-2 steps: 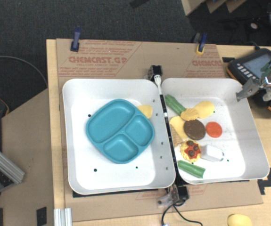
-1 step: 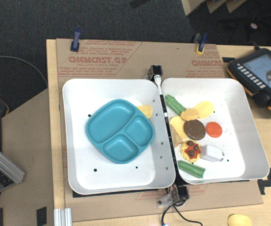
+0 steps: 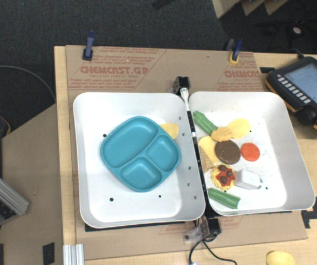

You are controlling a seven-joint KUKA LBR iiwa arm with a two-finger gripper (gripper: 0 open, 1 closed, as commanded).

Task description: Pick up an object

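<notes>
You have two white bins side by side on the desk, resting on a brown cardboard sheet (image 3: 119, 70) with red printing. A blue clamp (image 3: 89, 46) and a second clamp (image 3: 235, 49) pin the sheet's far edge.

In the left bin (image 3: 86, 148), a teal divided plate (image 3: 140, 153) lies flat near the middle, and a small yellow piece (image 3: 170, 129) peeks out at its upper right edge, touching it.

The things you could pick up are mostly in the right bin (image 3: 282, 148), crowded toward its left half. A green pod (image 3: 205, 122) lies slanted near the wall shared with the other bin. Just beside it sits a yellow toy (image 3: 234, 129). Below that, a brown disc (image 3: 227, 152) rests partly over a pale yellow piece (image 3: 207, 148), and an orange disc (image 3: 250, 152) lies just to its right. Nearer you, a small toy with red toppings (image 3: 224, 176) touches a white block (image 3: 248, 180), and a second green piece (image 3: 224, 198) lies by the bin's near wall.

A handheld pendant (image 3: 304, 90) rests off the bins at the right, and a yellow object (image 3: 279, 257) sits at the lower edge of the view.
</notes>
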